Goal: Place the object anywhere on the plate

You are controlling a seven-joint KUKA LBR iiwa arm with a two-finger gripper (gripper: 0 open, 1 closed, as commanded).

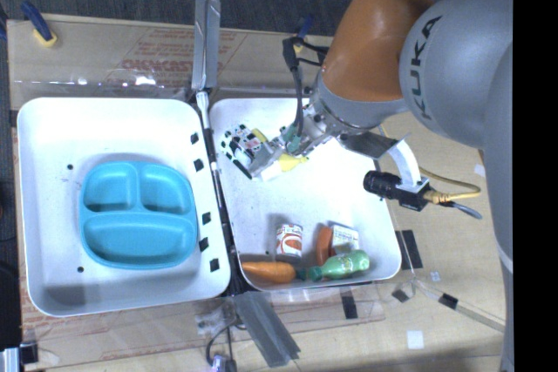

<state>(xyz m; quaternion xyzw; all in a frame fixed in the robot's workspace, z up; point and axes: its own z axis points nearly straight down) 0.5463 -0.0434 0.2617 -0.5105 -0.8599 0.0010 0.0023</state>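
The gripper (261, 154) hangs over the right white bin (375, 226), its grip unclear, apart from the divided turquoise plastic plate (138, 216) waiting in the left bin.

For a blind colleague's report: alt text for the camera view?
A grey arm's gripper hangs over the right bin, above toy foods including a carrot. A blue divided plate sits in the left bin.

Plate (138, 216): light blue, three compartments, lying flat in the left bin. Objects in the right bin's near part: carrot (269, 272), small can (289, 240), green bottle (340, 266) on its side.
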